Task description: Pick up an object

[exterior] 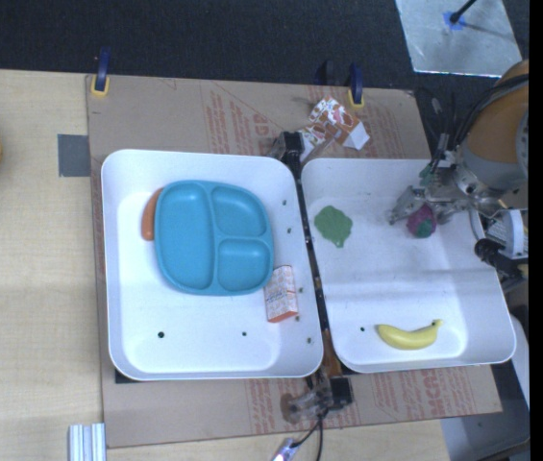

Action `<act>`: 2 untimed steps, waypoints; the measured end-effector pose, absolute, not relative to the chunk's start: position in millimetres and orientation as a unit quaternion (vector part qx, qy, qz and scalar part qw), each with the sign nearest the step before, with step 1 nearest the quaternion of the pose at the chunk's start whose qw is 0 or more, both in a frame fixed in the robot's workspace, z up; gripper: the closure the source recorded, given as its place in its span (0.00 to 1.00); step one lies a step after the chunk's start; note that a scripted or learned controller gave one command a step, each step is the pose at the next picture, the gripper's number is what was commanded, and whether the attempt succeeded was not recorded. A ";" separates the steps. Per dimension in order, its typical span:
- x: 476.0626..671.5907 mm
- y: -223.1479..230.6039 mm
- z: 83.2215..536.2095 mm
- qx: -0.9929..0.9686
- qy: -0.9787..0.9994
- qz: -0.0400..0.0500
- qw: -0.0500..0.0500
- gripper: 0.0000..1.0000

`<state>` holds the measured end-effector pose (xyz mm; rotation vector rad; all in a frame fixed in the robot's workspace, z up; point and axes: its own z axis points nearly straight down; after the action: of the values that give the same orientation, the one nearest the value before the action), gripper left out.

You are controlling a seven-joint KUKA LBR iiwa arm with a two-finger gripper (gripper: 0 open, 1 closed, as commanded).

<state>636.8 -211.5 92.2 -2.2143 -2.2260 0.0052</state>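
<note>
the end effector (423, 209) sits low in the right bin (463, 286), fingers spread wide around a small purple object (422, 223). looks like the grasp step; next, closing and lifting.

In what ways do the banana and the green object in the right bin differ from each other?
The banana is yellow, long and curved; the green object is green, flat-looking and roughly round. The banana lies near the front edge of the right bin, while the green object lies nearer its left wall, further back. The banana appears longer than the green object. Both rest loose on the bin floor, apart from the end effector.
</note>
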 end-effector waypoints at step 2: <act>637.4 -211.2 91.2 -0.705 -0.709 0.002 0.002 0.00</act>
<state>637.4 -211.2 91.2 -2.2127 -2.2254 0.0067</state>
